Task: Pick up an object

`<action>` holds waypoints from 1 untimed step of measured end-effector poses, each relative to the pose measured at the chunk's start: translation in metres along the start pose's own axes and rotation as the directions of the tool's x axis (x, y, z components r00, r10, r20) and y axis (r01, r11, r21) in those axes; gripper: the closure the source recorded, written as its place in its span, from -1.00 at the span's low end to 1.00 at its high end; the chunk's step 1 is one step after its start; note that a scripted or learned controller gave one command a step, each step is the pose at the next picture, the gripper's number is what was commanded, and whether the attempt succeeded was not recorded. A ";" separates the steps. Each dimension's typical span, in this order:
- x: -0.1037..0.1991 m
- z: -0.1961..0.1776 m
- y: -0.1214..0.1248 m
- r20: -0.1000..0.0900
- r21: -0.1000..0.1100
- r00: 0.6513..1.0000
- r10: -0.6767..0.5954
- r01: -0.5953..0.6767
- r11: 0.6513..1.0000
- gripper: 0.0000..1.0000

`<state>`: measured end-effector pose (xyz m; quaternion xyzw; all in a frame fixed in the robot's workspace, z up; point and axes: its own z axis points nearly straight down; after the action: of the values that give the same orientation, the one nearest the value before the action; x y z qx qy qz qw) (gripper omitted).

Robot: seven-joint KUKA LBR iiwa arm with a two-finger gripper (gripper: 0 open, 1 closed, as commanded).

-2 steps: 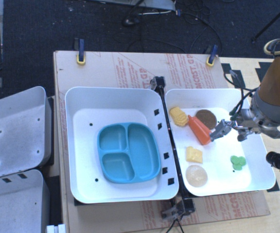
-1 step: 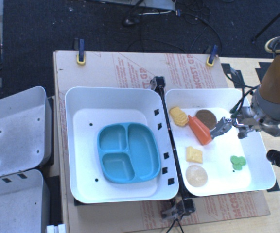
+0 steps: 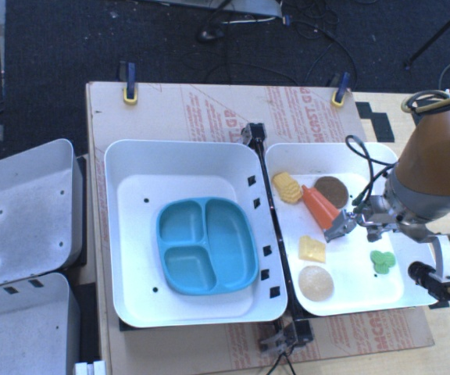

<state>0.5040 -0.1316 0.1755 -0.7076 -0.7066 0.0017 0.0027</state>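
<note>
The gripper (image 3: 341, 226) hangs low in the right bin (image 3: 381, 297), its tip just beside the lower end of the carrot (image 3: 318, 207); whether its fingers are open or closed cannot be told, and nothing shows between them. The carrot lies flat, long axis slanting from upper left to lower right, one end toward the waffle (image 3: 287, 187), the other toward the gripper. A brown disc (image 3: 332, 188) sits just beside it, a cheese wedge (image 3: 312, 249) and a tan cookie (image 3: 316, 282) below, a green piece (image 3: 381, 261) to the right. The left bin (image 3: 131, 287) holds a blue tray (image 3: 206, 245). Both bins rest on a cardboard-covered bench (image 3: 186, 112) above dark carpet (image 3: 45, 45) with cables.
</note>
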 end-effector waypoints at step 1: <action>0.000 0.043 0.001 0.000 -0.002 1.000 0.000 0.000 1.000 -1.00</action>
<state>0.5052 -0.1320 0.1320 -0.7077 -0.7065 0.0012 0.0020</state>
